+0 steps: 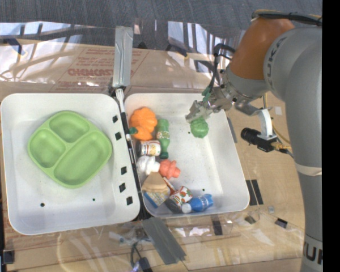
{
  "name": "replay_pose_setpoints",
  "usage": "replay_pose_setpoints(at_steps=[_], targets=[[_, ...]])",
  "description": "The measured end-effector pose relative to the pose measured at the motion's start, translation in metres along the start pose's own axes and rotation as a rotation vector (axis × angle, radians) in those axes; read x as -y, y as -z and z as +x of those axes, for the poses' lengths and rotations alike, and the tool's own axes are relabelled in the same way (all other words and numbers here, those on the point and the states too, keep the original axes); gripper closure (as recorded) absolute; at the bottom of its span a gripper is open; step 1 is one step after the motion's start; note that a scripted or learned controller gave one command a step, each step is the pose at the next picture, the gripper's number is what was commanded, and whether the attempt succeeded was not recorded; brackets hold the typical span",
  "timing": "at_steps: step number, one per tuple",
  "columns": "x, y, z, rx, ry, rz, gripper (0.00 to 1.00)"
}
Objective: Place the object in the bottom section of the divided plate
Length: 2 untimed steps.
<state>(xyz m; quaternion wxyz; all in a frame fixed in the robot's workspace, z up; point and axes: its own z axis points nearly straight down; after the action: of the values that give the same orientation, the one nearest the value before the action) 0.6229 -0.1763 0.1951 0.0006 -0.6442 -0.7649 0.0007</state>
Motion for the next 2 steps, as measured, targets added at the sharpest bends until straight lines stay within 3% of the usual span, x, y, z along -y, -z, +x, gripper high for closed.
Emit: replay_pose_setpoints(at_steps=[1, 2], targets=[[0.009, -0.062, 0.075, 0.001, 0.508, -0.001, 1.00], [0.060, -0.003, 0.182, 0.000, 0.593, -0.001, 1.00]])
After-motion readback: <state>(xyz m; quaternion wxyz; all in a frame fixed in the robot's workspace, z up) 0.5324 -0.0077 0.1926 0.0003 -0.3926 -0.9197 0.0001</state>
